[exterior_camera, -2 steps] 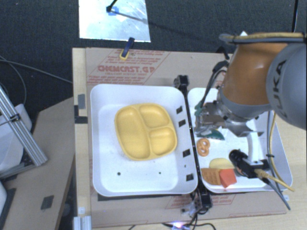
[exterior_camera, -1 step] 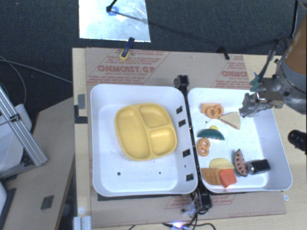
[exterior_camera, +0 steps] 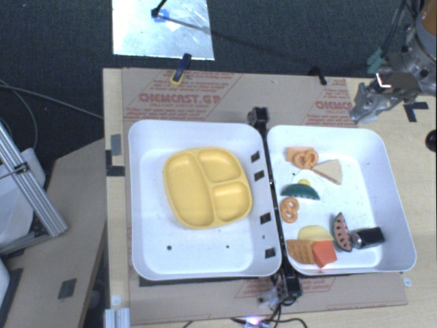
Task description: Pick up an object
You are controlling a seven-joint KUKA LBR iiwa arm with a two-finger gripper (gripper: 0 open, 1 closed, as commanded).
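The right bin [exterior_camera: 382, 157] holds several small toy foods: a pretzel [exterior_camera: 302, 157], a tan wedge [exterior_camera: 330, 171], a dark green slice [exterior_camera: 300, 191], an orange ring [exterior_camera: 289, 209], a yellow piece [exterior_camera: 314, 233], a waffle-like square [exterior_camera: 299, 251], an orange-red block [exterior_camera: 324, 253], a watermelon slice [exterior_camera: 341, 231] and a black cylinder [exterior_camera: 369, 236]. My gripper [exterior_camera: 367, 106] hangs above the bench just beyond the right bin's far right corner, apart from all these objects. Nothing shows between its fingers.
The left bin [exterior_camera: 147, 238] holds a yellow three-compartment tray [exterior_camera: 207, 186]. A black divider with clips [exterior_camera: 268, 183] runs between the bins. A shiny metal sheet [exterior_camera: 162, 18] lies on the dark floor beyond the bench. Aluminium framing [exterior_camera: 27, 190] stands at the left.
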